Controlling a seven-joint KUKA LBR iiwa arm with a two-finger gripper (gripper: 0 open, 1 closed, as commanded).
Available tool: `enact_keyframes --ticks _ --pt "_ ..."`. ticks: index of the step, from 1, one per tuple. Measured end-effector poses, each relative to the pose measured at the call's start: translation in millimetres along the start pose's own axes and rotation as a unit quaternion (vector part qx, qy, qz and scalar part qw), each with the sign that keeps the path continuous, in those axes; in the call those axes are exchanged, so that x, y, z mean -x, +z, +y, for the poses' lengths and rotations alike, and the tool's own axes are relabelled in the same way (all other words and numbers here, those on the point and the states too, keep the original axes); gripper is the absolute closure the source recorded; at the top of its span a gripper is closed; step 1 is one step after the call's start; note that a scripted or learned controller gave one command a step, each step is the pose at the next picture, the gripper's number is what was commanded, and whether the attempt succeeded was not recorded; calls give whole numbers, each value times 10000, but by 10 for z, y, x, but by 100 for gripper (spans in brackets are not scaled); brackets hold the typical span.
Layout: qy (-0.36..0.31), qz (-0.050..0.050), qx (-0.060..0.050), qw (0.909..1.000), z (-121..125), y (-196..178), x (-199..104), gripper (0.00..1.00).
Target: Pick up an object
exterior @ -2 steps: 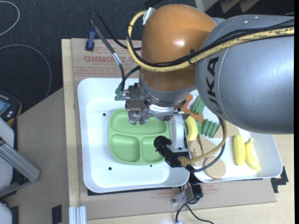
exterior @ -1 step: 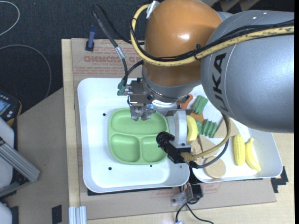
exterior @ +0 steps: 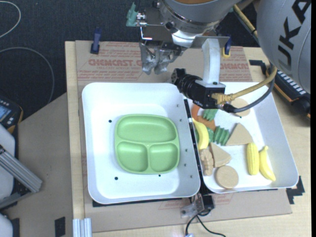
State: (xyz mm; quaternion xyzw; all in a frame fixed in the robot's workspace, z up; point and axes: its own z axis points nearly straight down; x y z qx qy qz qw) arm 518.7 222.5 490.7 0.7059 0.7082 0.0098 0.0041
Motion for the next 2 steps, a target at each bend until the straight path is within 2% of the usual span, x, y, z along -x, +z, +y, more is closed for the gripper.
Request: enact_keyframes --ticks 1,2 --pt "12 -44 -123 9999 -417 104 222 100" --pt "66 -75 -184 9998 -445 1575 1019 100"
